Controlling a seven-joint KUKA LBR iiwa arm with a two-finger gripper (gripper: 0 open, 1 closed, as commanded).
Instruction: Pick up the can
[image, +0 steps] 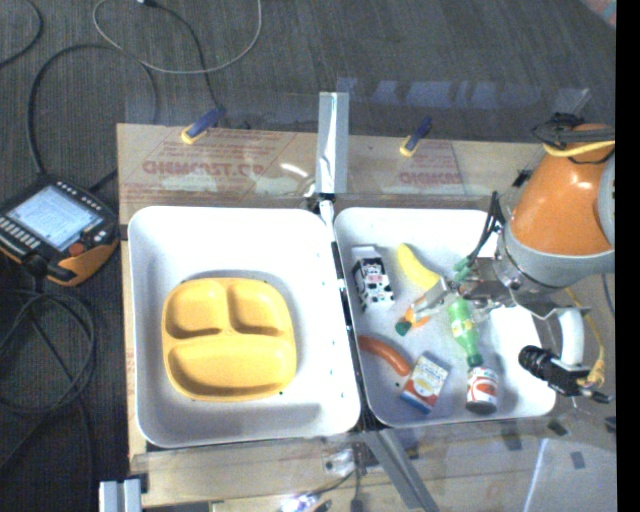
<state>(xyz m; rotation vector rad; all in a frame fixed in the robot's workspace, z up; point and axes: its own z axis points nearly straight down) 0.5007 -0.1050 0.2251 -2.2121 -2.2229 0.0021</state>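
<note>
- The pincer (462, 290) hangs low over the right bin (380, 226), below the grey wrist and its orange band (560, 205); its tips sit in the cluttered middle of that bin, and I cannot tell whether they stand apart or together, nor whether anything lies between them.
- Just beside the pincer, a green bottle (463, 330) lies slanting toward the near side, its cap end pointing at the can.
- To the left of the pincer lies a small orange and green piece (418, 317), and just beyond that, toward the far side, a yellow banana (417, 268).
- The can (482, 389) rests in the near right corner of the right bin, close to the near wall, apart from the pincer. It is short and round, white with red markings, and its lighter top faces up toward the camera.
- Left of the can sits a small carton (424, 383) in yellow, white and blue, tilted on its side.
- A reddish sausage (383, 353) lies further left, near the bin's left wall.
- A small black and white toy (372, 282) lies at the far left of the same bin.
- The left bin (150, 400) holds a yellow divided tray (230, 336) with three compartments, set about in its middle.
</note>
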